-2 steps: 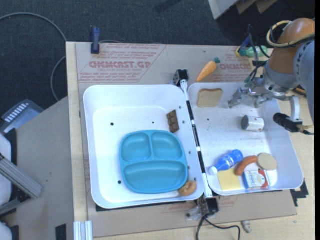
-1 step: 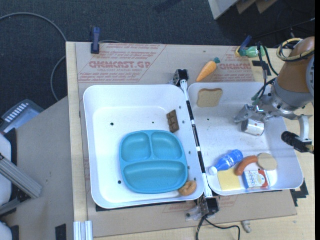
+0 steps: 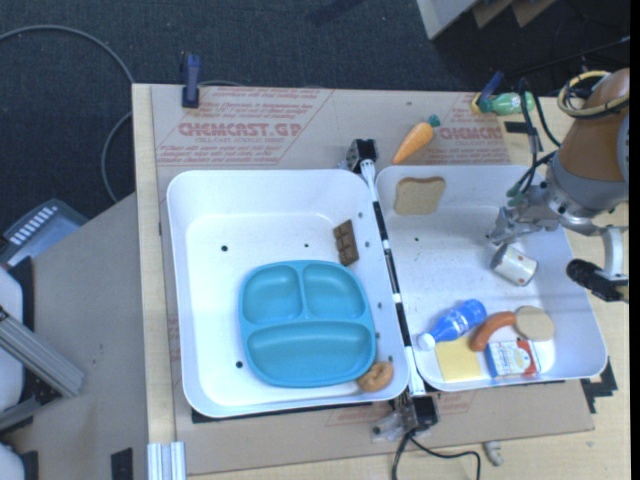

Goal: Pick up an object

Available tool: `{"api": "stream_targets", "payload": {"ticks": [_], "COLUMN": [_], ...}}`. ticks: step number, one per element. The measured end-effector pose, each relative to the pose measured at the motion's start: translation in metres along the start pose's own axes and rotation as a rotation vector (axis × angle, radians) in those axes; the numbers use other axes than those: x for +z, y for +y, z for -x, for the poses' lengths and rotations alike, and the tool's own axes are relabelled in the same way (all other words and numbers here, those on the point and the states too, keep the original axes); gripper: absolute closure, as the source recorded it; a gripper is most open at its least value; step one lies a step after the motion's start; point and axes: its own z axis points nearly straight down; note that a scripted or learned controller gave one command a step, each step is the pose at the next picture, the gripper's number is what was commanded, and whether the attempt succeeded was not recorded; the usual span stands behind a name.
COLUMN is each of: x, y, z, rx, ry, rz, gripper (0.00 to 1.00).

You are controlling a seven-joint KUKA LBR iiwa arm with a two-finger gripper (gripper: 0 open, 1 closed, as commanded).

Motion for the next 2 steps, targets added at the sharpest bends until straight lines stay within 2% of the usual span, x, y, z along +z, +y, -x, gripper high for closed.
{"api": "stream_targets", "payload": {"ticks": [1, 2], "x": [0.0, 0.011], "y": [0.0, -0.038], "z": [0.0, -0.012], "rx": [0.0, 0.0], "ry": [0.0, 0.001], "rz": [-0.001, -0.003], "gripper": [0.0, 0.0]}}
